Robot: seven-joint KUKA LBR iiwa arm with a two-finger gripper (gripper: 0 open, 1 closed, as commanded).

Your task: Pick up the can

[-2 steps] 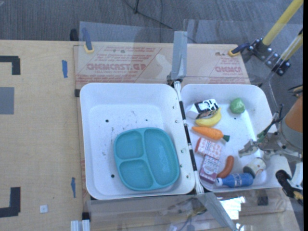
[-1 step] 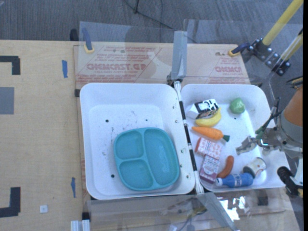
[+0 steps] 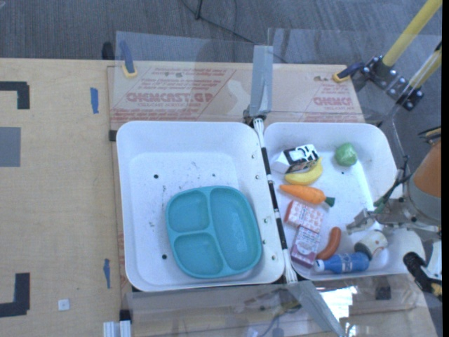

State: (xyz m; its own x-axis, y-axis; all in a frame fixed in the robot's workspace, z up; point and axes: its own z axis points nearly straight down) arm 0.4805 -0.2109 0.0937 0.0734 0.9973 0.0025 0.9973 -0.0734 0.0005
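Jaws [image 3: 370,225] hover beside the can [image 3: 371,243]; board behind reads CHEMCAST [image 3: 170,97]

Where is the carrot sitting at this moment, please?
The carrot lies in the right bin, left of its middle, just below the banana and above two pink packets.

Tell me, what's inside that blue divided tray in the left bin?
Nothing visible: the blue tray shows three bare compartments. It lies flat in the left bin, so whatever is beneath it is covered. The food items sit in the right bin.
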